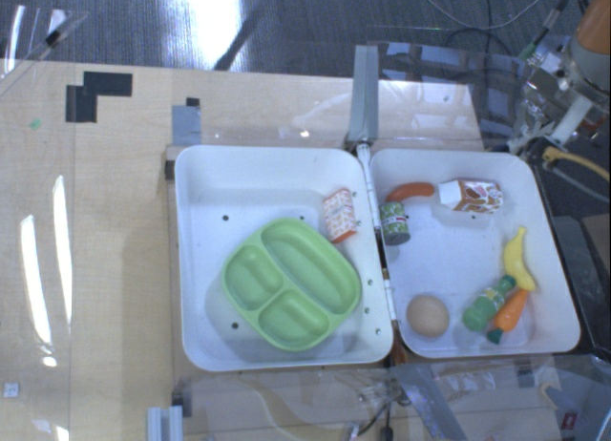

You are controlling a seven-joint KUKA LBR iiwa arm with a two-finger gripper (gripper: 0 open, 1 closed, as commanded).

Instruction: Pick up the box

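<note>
A small orange-and-white box [338,215] stands in the left bin [200,239], close to its right wall and just beyond the green plate. A brown-and-white carton [470,196] lies on its side at the back of the right bin [554,277]. My gripper [565,122] hangs at the upper right, beyond the right bin's back corner and well away from both. The arm's orange band [597,24] shows above it. Nothing is seen in the gripper.
A green divided plate [291,283] fills the left bin's front middle. The right bin also holds a sausage [410,191], a small can [394,223], a banana [516,260], a tan ball [428,316], a green bottle [489,304] and a carrot [511,310].
</note>
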